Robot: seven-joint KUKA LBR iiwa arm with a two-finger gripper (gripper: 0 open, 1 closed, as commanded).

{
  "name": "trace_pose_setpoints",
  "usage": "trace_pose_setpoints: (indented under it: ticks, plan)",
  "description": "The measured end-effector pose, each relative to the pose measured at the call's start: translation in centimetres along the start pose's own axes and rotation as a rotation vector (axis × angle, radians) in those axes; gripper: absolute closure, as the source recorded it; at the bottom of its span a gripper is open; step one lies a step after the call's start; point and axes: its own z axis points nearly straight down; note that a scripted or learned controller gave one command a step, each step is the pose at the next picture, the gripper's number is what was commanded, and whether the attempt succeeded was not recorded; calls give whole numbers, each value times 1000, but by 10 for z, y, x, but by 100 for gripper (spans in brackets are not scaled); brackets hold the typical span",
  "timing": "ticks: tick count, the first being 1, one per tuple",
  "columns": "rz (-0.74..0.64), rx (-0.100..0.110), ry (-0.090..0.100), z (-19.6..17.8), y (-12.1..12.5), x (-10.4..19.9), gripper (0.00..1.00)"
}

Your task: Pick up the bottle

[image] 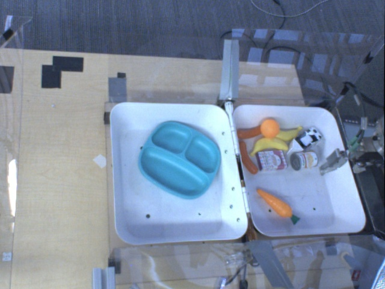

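Bottle (304,160) lies on its side in the right bin (337,218), between the pink carton (272,160) and my gripper (332,161), which hovers beside it at the bin's edge, grasping nothing. Approach stage; next I must center over it and descend.
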Motion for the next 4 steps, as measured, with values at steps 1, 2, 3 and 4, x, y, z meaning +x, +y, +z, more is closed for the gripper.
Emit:
trace_pose_setpoints:
  ticks: [1, 2, 3, 4]
  plan:
    - [-2, 4, 1, 29, -2, -21, 0]
    - [23, 3, 1, 44, 73, -22, 0]
    - [-44, 4, 2, 108, 20, -16, 0]
    - [-49, 1, 1, 49, 20, -22, 0]
